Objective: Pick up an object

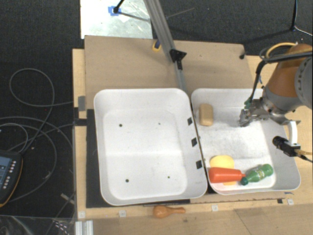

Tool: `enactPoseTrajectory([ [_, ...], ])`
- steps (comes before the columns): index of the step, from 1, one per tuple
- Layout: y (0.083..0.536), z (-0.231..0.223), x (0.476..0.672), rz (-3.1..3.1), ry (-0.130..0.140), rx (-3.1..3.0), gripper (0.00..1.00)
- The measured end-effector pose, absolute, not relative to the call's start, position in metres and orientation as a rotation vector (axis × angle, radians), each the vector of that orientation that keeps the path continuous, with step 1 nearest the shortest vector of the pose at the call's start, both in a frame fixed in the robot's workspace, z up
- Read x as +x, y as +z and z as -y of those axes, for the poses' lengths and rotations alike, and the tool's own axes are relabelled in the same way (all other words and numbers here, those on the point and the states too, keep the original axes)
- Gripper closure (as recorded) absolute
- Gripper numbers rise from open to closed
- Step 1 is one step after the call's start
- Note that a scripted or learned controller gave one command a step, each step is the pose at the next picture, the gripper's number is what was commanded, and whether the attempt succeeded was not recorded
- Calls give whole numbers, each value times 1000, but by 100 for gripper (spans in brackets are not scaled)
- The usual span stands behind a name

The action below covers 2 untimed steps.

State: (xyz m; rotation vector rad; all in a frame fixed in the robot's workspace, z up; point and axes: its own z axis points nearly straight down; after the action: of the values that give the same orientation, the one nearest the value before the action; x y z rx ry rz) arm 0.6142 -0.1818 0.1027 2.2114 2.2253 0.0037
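Green bottle [257,174] front of right bin [222,131], well below gripper [246,117].

Bright, even overhead light (bins slightly overexposed).

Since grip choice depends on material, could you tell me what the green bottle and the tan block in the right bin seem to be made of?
Green bottle: probably glossy moulded plastic, with bright highlights on its side. Tan block: matte, evenly coloured, possibly wood or foam; the view leaves it open.
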Motion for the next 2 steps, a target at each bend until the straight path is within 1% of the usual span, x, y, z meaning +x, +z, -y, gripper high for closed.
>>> enactPoseTrajectory([
  [1, 165, 185, 623, -2223, 7, 2208, 100],
  [2, 218, 186, 625, -2225, 6, 2208, 100],
])
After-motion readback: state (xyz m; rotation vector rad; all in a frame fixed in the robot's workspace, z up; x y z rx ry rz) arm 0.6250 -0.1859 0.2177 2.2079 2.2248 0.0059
